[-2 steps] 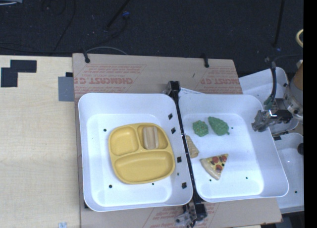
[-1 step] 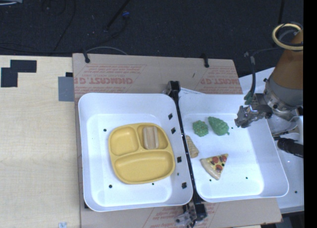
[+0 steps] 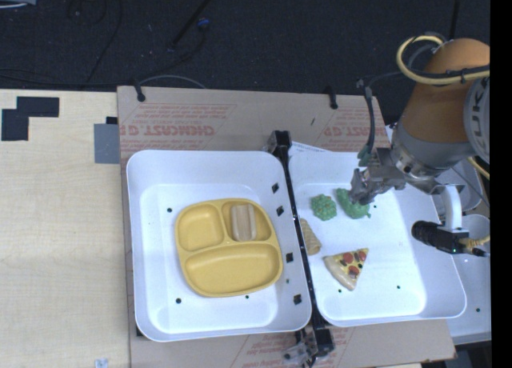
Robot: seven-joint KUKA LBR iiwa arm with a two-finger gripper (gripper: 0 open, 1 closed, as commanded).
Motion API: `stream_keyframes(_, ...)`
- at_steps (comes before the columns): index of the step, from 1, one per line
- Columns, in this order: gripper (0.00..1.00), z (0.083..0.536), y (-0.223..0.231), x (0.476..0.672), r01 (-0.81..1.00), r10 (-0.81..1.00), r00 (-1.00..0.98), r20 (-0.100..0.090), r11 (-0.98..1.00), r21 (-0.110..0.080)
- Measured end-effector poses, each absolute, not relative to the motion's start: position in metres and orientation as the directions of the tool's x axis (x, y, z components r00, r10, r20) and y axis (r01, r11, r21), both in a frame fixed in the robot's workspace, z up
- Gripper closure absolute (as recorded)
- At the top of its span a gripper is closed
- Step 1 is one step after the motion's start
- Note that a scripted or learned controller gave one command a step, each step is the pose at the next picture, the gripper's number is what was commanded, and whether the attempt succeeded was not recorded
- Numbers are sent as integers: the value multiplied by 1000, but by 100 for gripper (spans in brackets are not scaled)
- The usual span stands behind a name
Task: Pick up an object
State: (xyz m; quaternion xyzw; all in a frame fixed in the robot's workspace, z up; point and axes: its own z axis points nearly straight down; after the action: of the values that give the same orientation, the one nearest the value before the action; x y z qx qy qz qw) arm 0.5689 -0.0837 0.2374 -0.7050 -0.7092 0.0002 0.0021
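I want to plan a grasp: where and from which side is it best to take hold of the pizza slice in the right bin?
The pizza slice lies flat on the floor of the right bin, crust toward the lower left, tip toward the upper right. The gripper should probably come straight down from above and close across the two straight sides at mid-length. The space around it looks free, so both fingers have room.

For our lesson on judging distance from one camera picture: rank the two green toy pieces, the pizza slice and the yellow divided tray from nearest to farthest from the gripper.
From the gripper:
1. Darker green piece, right under the gripper in the right bin.
2. Lighter green piece, just to its left.
3. Pizza slice, lower in the same bin.
4. Yellow tray, in the left bin.
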Motion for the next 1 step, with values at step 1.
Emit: stream_keyframes(1,100,226,-37,580,1000,1000,-4,2,4,-5)
